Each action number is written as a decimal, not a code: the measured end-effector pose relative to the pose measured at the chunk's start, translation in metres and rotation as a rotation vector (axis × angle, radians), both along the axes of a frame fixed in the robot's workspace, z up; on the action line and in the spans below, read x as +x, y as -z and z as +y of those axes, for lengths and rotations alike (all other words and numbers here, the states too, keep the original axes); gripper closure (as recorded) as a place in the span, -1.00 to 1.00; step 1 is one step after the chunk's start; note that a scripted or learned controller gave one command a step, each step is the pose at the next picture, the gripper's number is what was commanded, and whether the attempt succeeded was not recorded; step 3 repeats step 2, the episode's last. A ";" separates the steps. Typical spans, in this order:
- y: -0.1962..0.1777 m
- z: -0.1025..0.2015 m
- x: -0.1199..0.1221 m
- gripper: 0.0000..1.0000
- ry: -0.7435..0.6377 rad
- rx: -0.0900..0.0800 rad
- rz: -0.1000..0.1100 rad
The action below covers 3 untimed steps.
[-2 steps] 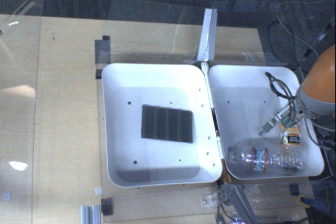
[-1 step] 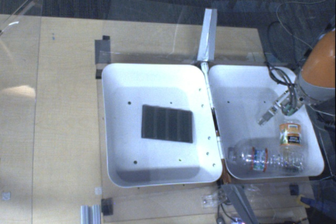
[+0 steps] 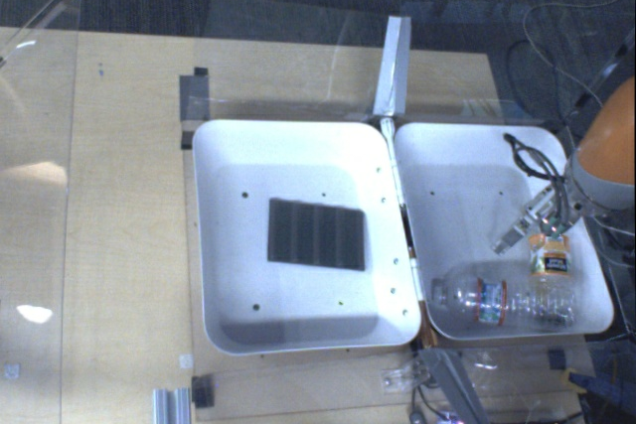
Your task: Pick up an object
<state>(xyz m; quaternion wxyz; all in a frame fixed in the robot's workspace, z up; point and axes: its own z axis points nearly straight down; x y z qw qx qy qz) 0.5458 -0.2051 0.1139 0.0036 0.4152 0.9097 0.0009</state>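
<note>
Gripper, spread or closed not discernible, hangs in the right bin, with the clear plastic bottle lying below it toward the near wall, long axis along that wall, and a small orange-labelled bottle just beside it.

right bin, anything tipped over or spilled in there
The clear plastic bottle lies on its side along the near wall of the right bin, blue label showing, rather than standing. No spill shows around it. The small orange-capped bottle beside it looks upright.
</note>
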 end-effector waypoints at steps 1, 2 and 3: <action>-0.005 0.001 0.034 -1.00 0.041 0.000 -0.002; 0.022 0.001 -0.015 -1.00 0.018 -0.003 -0.018; 0.022 0.001 -0.015 -1.00 0.018 -0.003 -0.018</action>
